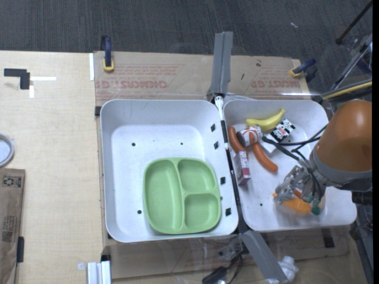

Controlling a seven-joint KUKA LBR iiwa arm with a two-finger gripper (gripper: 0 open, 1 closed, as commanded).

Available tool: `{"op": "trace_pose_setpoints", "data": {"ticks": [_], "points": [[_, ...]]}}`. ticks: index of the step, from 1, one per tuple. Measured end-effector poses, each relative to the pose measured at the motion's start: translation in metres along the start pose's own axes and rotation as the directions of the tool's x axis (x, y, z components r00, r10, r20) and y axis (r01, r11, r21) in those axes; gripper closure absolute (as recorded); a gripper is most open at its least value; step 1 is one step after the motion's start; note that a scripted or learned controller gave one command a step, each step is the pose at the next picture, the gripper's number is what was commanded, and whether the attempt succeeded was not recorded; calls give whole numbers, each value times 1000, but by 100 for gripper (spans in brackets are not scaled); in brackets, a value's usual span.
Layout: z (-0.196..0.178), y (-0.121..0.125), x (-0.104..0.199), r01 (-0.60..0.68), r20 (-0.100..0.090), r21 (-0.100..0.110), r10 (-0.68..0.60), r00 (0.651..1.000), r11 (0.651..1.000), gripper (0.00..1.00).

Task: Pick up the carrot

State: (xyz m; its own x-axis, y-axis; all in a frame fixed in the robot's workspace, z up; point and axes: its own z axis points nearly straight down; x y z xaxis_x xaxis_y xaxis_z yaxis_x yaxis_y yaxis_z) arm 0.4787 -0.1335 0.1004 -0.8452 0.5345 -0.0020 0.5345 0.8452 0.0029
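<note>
While reading from the left edge of the wooden bench (53, 158): a roll of tape (3, 150) cut off by the frame, a brown paper bag (10, 212) lying flat below it, a black L-shaped mark (18, 76) further up. Next, at the bench's far side, a blue and yellow clamp (106, 61) on a strip of printed cardboard (160, 76). Then the left bin (118, 158), holding a green divided plate (180, 195) with three compartments, set toward the near right corner. Between the two bins, a grey post (222, 58) rising at the far side. In the right bin (340, 215), starting just beside the shared wall: a reddish sausage (234, 138), a pink packet (243, 165) below it, a red and white can (251, 136), a second orange-red sausage (265, 158) lying at a slant, a yellow banana (266, 120) near the far wall, a small black and white box (283, 131) just beside the banana's end. Further right, toward the near side of that same bin, the carrot (296, 206), a short orange piece resting on the bin floor, well apart from the other food. Directly over it and touching or nearly touching, the gripper (298, 197), lowered from the grey arm with its orange band (352, 138). Cannot tell whether the claw is spread, pressed together or pinching the carrot, being too tangled with cables and too blurred. Beyond the bin's far right corner, another clamp (302, 70).
</note>
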Motion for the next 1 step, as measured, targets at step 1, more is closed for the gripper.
{"op": "trace_pose_setpoints", "data": {"ticks": [1], "points": [[-91, 68, 43, 27, -1, 2, -27, 1000, 1000, 100]]}}
